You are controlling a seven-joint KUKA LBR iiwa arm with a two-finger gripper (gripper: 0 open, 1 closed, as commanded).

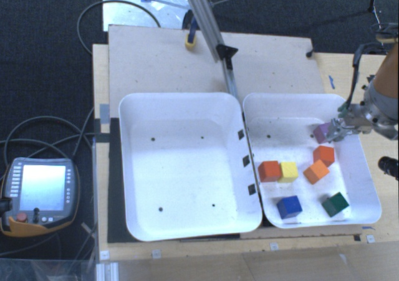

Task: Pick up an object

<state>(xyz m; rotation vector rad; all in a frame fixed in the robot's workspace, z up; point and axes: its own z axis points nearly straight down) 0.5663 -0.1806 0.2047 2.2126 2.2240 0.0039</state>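
Fingers (333,131) sit low at the upper right of the right bin (373,208), tips right against a purple block (322,132); spread or pinching, cannot tell, the tips are too small and blur into the block's edge, so no claim of a hold. Purple block lies just left of the tips, on the bin floor, apart from the other blocks. Just below the fingers: a red-orange block (324,154) and, touching it at lower left, an orange block (315,172). Further down and left, a red block (269,171) touching a yellow block (288,171). Lowest, well off from the fingers: a blue block (288,206) and a green block (335,204). Handling guess: small, stiff cubes, probably wood or foam, light, flat-faced, not fragile; smooth painted faces could slip if caught on a corner. Best grip is across two opposite flat faces, centred, fingers square to the sides. The purple block has free space around it, so it looks the easy pick; the red/yellow pair and the two orange ones touch each other, leaving less room for a finger. Outward left: the left bin (140,217), white, shallow, touching the right bin along black clips. Bench (274,55) under both. Far left on the floor, a teach pendant (38,195) with cables.
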